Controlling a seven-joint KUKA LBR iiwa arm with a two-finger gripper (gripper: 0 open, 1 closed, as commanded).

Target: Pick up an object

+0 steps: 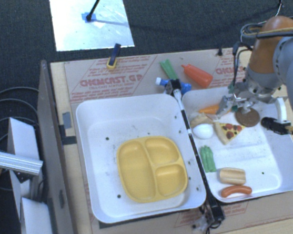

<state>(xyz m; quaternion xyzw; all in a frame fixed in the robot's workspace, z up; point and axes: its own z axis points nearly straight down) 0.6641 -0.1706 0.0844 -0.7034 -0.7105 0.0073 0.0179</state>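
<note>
Two white bins sit side by side on my bench; my gripper (228, 103) hangs low over the right bin's (280, 171) toy food, near the carrot (209, 110), finger state unclear.

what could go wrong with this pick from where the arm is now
1. The gripper hangs over a tight cluster: carrot, pizza slice and brown disc lie close together, so it may nudge or pinch the wrong one.
2. The egg is round and could roll off if bumped.
3. This cluster sits near the right bin's wall, so a slip toward that wall might hit it.
</note>
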